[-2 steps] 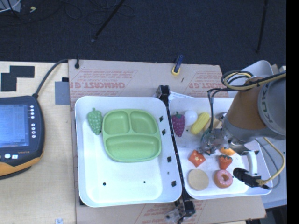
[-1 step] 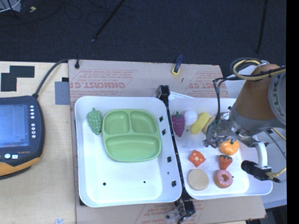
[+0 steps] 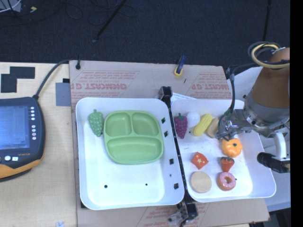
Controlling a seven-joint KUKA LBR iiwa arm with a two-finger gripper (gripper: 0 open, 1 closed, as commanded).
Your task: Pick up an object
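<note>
You can see red print on the cardboard sheet [image 3: 118, 82] under the bins, once behind the left bin and once behind the right, both upside down from the camera and too blurred to read with certainty.

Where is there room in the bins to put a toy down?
The left white bin has bare floor below the green divided plate, toward the near rim. The right white bin is crowded: toy corn cob, orange toy pumpkin, pink donut and gripper.
</note>
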